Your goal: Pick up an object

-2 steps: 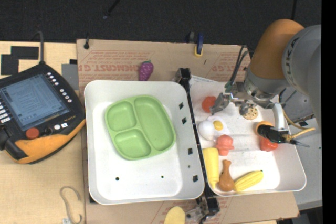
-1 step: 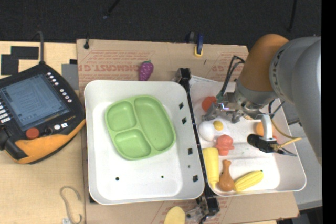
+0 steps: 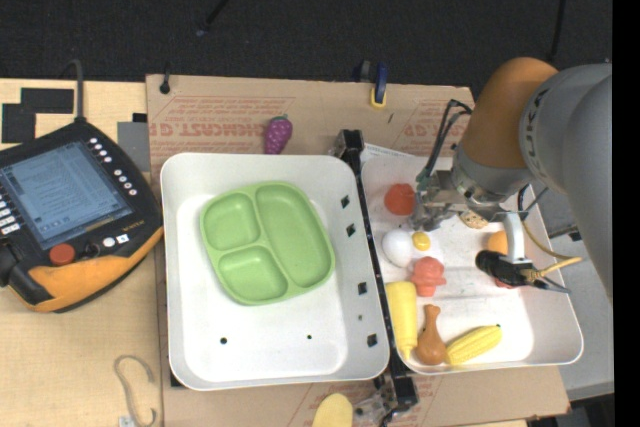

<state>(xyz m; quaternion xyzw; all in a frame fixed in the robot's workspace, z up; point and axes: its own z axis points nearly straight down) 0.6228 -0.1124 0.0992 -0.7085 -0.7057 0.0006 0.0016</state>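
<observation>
My gripper (image 3: pixel 431 215) hangs low over the back left part of the right bin (image 3: pixel 560 335). A red ball-like piece (image 3: pixel 399 199) lies just to its left. Right below it sit a small yellow piece (image 3: pixel 421 241) and a white egg (image 3: pixel 398 247). Nearer the front lie a pink-red piece (image 3: pixel 428 275), a yellow cylinder (image 3: pixel 401 310), a brown drumstick (image 3: pixel 431 339) and a yellow corn cob (image 3: pixel 472 344). An orange piece (image 3: pixel 496 241) rests to the gripper's right. Nothing shows between the fingers.
The left bin (image 3: pixel 200 335) holds a green divided plate (image 3: pixel 266 241). Purple grapes (image 3: pixel 278 133) lie on the cardboard behind the bins and a yellow item (image 3: pixel 333 409) lies in front. A control tablet (image 3: pixel 70 205) sits on the far left.
</observation>
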